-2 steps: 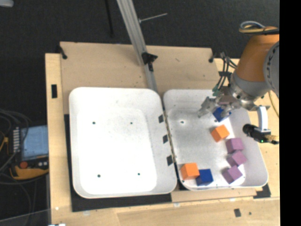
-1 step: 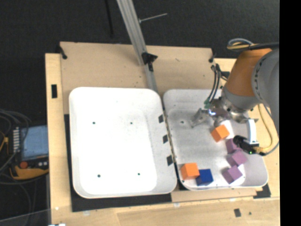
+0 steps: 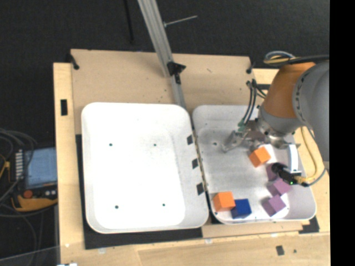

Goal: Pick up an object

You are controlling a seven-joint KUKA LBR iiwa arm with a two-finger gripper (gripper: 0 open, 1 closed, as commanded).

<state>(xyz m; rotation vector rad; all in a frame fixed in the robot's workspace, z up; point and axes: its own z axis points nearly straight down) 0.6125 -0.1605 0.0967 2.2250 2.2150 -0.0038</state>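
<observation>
Wooden bench (image 3: 111, 76) bore two white bins, arm's gripper (image 3: 233, 142) low over right bin (image 3: 222, 121) at frame centre-right, finger state impossible to tell, orange cube (image 3: 259, 157) just beside, blue cube (image 3: 241, 208) near lower rim

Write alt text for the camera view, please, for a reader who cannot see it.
A grey and orange robot arm reaches from the right into the right bin, which holds orange blocks, a blue block and purple blocks. The left bin sits beside it on a wooden bench.
</observation>
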